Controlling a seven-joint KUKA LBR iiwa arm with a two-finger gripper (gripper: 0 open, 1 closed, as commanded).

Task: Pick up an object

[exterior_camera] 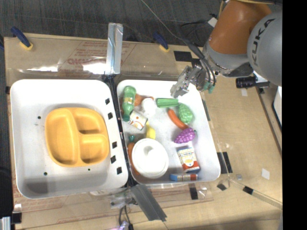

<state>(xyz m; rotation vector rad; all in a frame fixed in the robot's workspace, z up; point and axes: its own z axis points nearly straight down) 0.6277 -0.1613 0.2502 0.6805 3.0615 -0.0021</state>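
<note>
Starting at the near edge of the surface (249,176), a strip of grey tape (146,202) runs out from the seam between the two white bins. The right bin (212,150) carries all the loose things that could be picked. Along its near wall lies a thin red-and-blue pen (183,177). Just behind it a small jar with a red label (187,158) stands at the right, and a round white bowl (149,157) sits at the left. Past the jar lies a purple bunch of grapes (185,136), with a yellow piece (150,132) beside the bowl's far rim. Further back an orange carrot (175,119) lies slanted, touching a leafy green vegetable (186,113). A small white carton (137,121) lies tilted near the bin's left wall. Beyond these a green cucumber (166,102) lies level, a white lump (148,107) sits to its left, and a green bottle (128,102) lies along the left wall.

The left bin (24,128) holds a yellow divided tray (76,135), lying flat.

Over the right bin's far right corner hang the jaws, just beside the cucumber's right end. I cannot tell how far apart they are, and nothing shows between them. Behind them rises the arm's orange band (235,23). At the far edge stand a strip of silver tape (115,49) and two blue clamps (21,37).
</note>
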